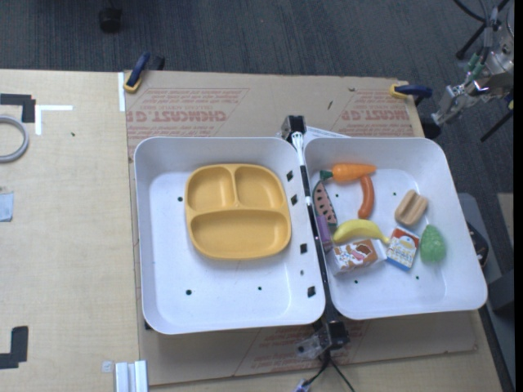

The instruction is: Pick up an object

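Observation:
The right bin [458, 288] holds several toy foods. An orange carrot [353, 171] lies at its back, with a red sausage [367, 196] just in front of it. A watermelon slice [325, 205] rests against the left wall. A yellow banana [358, 231] sits on a small printed box [357, 256]. Further right lie a bread roll [411, 208], a small carton [402, 248] and a green lump [432, 243]. What looks like my gripper [458, 96] hangs with cables off the bench at the top right, away from all objects.
The left bin [163, 292] holds a yellow divided plate [237, 211]. Clamps [137, 69] hold the cardboard under the bins. The two bins meet at a central divider [306, 219].

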You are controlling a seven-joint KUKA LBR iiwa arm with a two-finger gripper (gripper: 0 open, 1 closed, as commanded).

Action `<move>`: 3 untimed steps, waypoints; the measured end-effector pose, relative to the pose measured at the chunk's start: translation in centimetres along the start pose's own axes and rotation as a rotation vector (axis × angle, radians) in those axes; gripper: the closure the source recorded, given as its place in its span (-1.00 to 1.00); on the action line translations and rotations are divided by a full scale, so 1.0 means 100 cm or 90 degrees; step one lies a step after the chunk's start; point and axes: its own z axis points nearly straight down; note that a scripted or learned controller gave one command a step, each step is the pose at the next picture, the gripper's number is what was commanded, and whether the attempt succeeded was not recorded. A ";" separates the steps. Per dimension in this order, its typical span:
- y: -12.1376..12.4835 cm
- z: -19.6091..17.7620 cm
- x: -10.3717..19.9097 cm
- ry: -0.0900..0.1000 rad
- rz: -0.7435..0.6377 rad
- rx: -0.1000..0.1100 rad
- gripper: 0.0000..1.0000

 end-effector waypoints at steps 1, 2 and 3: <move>-0.014 -0.114 -0.052 0.000 0.071 0.000 1.00; -0.014 -0.114 -0.052 0.000 0.071 0.000 -1.00; -0.005 0.056 -0.042 0.000 -0.020 0.000 -1.00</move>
